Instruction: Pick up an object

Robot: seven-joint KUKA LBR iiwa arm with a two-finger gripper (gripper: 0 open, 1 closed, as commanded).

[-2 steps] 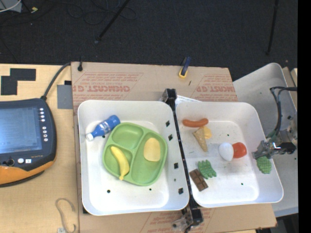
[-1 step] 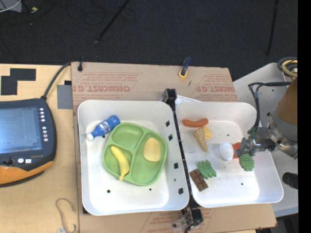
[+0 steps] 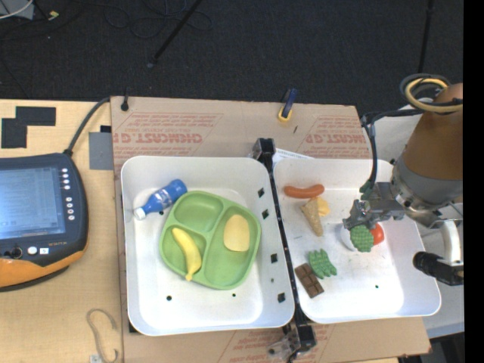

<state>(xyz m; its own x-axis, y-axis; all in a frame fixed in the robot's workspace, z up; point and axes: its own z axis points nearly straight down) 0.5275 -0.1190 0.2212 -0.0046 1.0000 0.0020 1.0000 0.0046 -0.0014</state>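
While the arm [image 3: 435,153] reaches in from the right, its gripper [image 3: 363,221] sits low over the right bin [image 3: 408,297], directly above a green broccoli-like toy [image 3: 361,238] with a red piece [image 3: 376,234] touching its right side. Whether the gripper is spread or pinching cannot be told from this angle, since its dark metal parts blur together above the toy.

Elsewhere in the right bin, an orange-red sausage [image 3: 304,191] lies near the top left, with a pale yellow wedge [image 3: 314,213] just below it. Further down sit a small green leafy piece [image 3: 322,263] and, beside it toward the divider, a brown chocolate bar [image 3: 308,280].

The left bin [image 3: 144,301] holds a green divided plate [image 3: 208,240]. A banana [image 3: 187,252] lies in the plate's left compartment and a yellow oval piece [image 3: 237,234] in its right compartment. A blue and white bottle [image 3: 160,199] lies tilted at the plate's upper left edge.

Both bins rest on cardboard [image 3: 204,131] on the worktop. A tablet-like control pendant [image 3: 38,210] lies well apart to the left.
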